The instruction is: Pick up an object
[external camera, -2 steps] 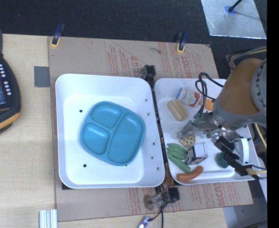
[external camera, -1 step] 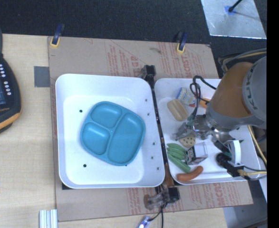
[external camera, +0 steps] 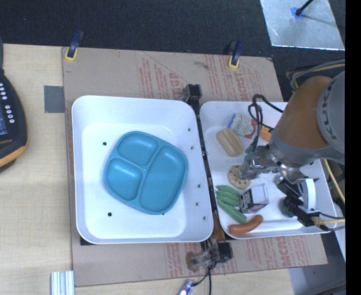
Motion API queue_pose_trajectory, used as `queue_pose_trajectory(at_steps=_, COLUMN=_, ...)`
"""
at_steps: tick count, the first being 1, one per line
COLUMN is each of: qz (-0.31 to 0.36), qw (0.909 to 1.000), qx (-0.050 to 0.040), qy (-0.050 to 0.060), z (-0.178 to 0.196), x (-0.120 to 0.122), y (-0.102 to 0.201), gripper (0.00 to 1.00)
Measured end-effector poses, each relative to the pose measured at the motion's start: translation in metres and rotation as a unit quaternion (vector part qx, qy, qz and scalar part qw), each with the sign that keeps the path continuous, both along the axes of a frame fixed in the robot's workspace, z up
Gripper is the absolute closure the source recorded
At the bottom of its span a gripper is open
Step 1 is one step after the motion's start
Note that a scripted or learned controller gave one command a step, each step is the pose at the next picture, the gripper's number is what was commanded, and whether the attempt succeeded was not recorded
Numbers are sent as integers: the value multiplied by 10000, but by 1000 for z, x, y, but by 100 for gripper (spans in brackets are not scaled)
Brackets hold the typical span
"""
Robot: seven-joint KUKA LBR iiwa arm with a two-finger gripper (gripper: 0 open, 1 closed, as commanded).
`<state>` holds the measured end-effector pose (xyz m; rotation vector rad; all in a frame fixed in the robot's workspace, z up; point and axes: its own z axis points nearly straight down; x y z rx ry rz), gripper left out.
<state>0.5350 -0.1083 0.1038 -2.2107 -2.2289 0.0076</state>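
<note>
The arm reaches in over the right bin, and its gripper sits low among the toy food, right above a round tan cookie-like piece; how far it is open cannot be made out here, and nothing visibly sits in its grasp. That cookie looks like the likeliest target, lying between a bread roll toward the back and a green pea pod toward the front. A small dark-and-white box lies just beside the pod, and a sausage rests against the front wall. The left bin holds a blue divided plate, well apart from the work. To do the pick well, the descent should be centred on the cookie, coming straight down so the box and pod are not nudged. The piece is flat and low, so the closing should happen right at the bin floor, and a slow lift would show early whether the grip has taken
</note>
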Motion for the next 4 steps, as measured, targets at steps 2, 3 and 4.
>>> queue_pose_trajectory(at_steps=2, qz=13, qw=10000, qx=-7, qy=6, z=10, x=0, y=-1, gripper=100)
queue_pose_trajectory(at_steps=3, qz=18, qw=10000, qx=-10, qy=6, z=10, x=0, y=-1, gripper=0)
queue_pose_trajectory(at_steps=4, qz=-8, qw=10000, qx=-5, qy=-21, z=-12, x=16, y=-2, gripper=0)
